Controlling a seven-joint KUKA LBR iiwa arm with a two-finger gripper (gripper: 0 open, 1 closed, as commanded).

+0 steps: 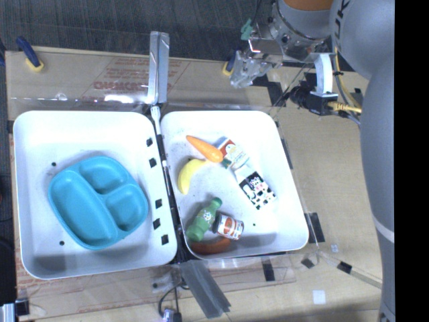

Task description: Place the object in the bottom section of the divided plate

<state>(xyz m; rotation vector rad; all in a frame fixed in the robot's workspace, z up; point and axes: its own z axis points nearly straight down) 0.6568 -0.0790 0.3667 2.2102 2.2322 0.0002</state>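
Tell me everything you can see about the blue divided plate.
The blue divided plate looks like smooth light-blue plastic with rounded corners and raised ridges splitting it into three sections: one long and two smaller. It lies flat, turned at an angle, in the left white bin, resting on the bin's floor. Its sections hold nothing, and nothing else touches it.

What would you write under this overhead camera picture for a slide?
Grey arm's gripper above right bin of toy food; blue divided plate waits in left bin.
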